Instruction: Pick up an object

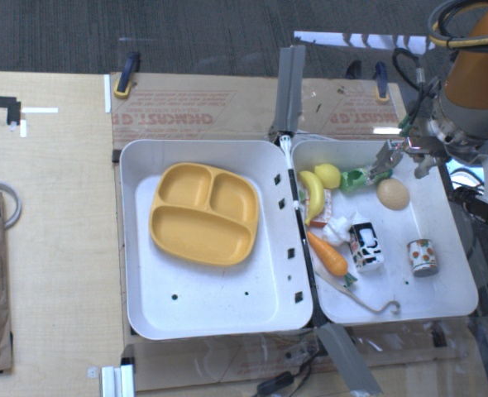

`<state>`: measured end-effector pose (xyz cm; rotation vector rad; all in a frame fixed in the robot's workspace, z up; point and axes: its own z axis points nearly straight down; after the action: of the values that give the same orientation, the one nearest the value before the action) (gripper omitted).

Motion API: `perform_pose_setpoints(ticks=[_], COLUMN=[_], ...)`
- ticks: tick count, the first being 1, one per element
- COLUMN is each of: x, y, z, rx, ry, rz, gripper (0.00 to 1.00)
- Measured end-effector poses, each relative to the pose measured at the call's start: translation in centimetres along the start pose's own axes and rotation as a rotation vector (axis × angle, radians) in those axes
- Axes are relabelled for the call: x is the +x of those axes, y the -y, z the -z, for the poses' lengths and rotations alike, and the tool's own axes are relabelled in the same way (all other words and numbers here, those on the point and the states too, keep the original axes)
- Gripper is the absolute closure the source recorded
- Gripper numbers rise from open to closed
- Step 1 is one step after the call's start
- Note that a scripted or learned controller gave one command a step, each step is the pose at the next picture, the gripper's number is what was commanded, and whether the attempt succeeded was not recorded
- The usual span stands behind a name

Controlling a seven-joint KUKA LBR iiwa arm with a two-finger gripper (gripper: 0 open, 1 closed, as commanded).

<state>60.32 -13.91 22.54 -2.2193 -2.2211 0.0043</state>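
Observation:
My gripper (404, 165) hangs over the far part of the right bin (451, 296), open, with nothing between its fingers (385, 159). Just below it lies a tan egg-shaped object (393, 194). A green object (356, 178) lies to the left of the left finger. Further left are a yellow lemon (327, 175) and a banana (313, 195). Nearer the front lie an orange carrot (330, 255), a black-and-white can (365, 245) and a small can with red marks (423, 257).
The left bin (145, 304) holds a yellow divided plate (203, 213). A white crumpled piece (337, 226) lies by the banana, and a thin hooked wire (376, 306) near the right bin's front wall. A grey divider (291, 98) rises between the bins at the back.

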Motion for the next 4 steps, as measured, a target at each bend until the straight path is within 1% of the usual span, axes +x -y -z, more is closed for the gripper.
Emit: perform_pose_setpoints(ticks=[1,2,3,4], x=[0.0,3.6,2.9,2.7], y=[5.4,7.3,1.7,8.7], z=[-11.0,-13.5,-13.5,-13.5], rx=[-0.012,0.0,-0.001,-0.001], ry=[-0.002,0.0,0.001,0.0], rz=[-0.002,-0.005,-0.123,-0.195], gripper=[0.0,0.0,0.0,0.0])
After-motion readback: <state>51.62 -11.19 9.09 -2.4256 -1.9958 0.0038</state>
